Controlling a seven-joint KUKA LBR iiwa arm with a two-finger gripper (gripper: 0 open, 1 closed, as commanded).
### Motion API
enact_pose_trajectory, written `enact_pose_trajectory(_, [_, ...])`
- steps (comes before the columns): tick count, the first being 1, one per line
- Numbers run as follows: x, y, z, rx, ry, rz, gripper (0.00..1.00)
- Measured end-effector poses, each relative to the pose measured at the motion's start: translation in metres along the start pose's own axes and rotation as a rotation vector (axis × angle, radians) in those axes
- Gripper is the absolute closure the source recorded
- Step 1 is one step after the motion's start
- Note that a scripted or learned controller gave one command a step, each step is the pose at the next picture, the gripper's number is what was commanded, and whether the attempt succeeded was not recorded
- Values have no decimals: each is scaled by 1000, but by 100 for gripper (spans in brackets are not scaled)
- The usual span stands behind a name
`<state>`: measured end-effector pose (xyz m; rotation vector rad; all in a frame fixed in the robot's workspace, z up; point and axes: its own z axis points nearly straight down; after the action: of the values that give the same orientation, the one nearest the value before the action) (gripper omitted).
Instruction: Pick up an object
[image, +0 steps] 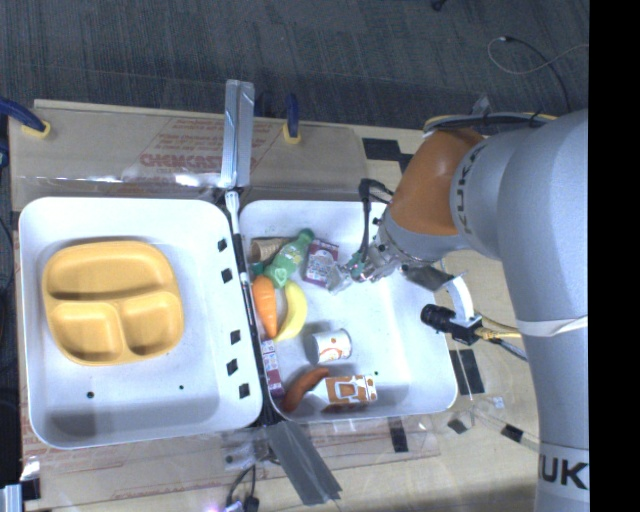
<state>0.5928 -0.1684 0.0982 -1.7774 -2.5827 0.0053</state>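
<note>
My gripper (357, 268) is down in the right bin (420, 385), near its upper middle, right beside a small purple packet (320, 265). Whether it touches the packet is unclear. Left of the packet lies a green bottle (290, 257). Below that, an orange carrot (265, 305) rests against a yellow banana (294, 313) along the bin's left wall. A small white and red can (331, 346) lies in the middle. A brown sausage (303, 386) and an orange box (350, 391) sit near the front wall.
The left bin (190, 400) holds a yellow divided tray (112, 298). The grey arm with its orange band (435, 190) comes in over the right bin's right side. A black cable fitting (447, 322) hangs over the right rim.
</note>
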Motion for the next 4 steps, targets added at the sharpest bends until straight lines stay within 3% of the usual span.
enact_pose_trajectory(1, [13, 74, -65, -5, -5, -266, 0])
enact_pose_trajectory(2, [67, 17, 4, -1, -1, -541, 0])
enact_pose_trajectory(3, [28, 47, -55, -4, -5, -459, 0])
enact_pose_trajectory(4, [-10, 34, -119, -4, -5, -501, 0])
